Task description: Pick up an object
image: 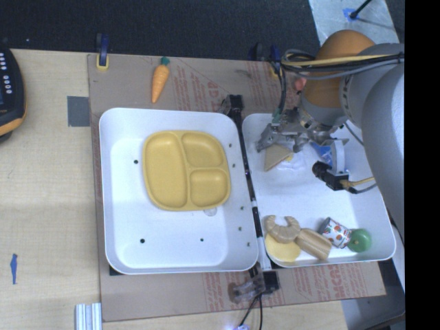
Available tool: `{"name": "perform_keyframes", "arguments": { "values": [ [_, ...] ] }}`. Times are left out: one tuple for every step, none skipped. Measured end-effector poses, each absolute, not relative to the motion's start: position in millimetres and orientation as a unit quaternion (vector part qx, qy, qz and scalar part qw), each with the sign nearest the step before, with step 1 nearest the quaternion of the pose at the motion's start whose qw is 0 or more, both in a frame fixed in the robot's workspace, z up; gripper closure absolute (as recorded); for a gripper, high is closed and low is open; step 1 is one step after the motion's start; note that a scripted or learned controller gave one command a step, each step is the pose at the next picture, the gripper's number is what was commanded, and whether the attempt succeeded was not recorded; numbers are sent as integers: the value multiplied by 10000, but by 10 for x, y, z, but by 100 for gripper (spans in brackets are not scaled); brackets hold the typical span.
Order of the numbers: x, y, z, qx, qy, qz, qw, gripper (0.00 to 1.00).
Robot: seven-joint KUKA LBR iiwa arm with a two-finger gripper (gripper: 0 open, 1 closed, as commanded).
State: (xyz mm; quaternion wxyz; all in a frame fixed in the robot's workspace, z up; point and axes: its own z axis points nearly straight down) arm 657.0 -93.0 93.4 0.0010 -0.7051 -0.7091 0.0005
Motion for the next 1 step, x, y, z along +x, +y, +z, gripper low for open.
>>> {"name": "perform_keyframes", "arguments": {
  "values": [
    [6567,-947,1038,-7043,-7099,21,12,100]
  ]
}}
